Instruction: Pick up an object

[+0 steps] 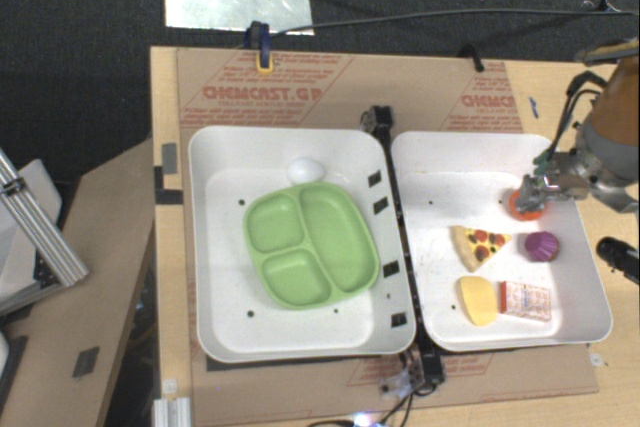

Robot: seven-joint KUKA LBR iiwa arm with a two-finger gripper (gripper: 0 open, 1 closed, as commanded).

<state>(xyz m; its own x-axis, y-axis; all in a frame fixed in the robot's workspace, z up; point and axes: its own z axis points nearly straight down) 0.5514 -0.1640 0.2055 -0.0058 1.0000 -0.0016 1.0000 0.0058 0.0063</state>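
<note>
Orange toy (522, 205), small and round, sits right under the pincer (540, 187) in the right-hand bin (440, 160), and that looks like the object being gone for. From where I stand the metal tips hang directly over its upper edge, close enough that I cannot say whether they touch it. Whether the tips are apart or together I cannot tell either; the wrist and cables crowd that spot. The arm (612, 155) comes in low from the side, tilted down over the bin's far corner, which suits a piece lying close to the wall.

Just beside the pincer, a little nearer to me, lies a purple ball-shaped toy (541, 246), apart from the orange one. Next to that is a toy pizza slice (477, 245), its point turned away from the pincer. Further from the pincer, toward the bin's front wall, a yellow piece (478, 300) lies touching a small white packet with red print (526, 300). These four are spread loosely across the floor, so each probably offers room for a grasp from above.

Well away from the pincer, across the divide between the bins, the left-hand bin (215, 215) carries a green compartment tray (311, 245) lying flat and turned at a slant. Just behind it sits a pale white egg-like object (306, 170), hard to make out against the white floor. Both bins rest on a brown cardboard sheet (260, 90) covering the surface, held by a clamp (260, 45) at its far edge.
</note>
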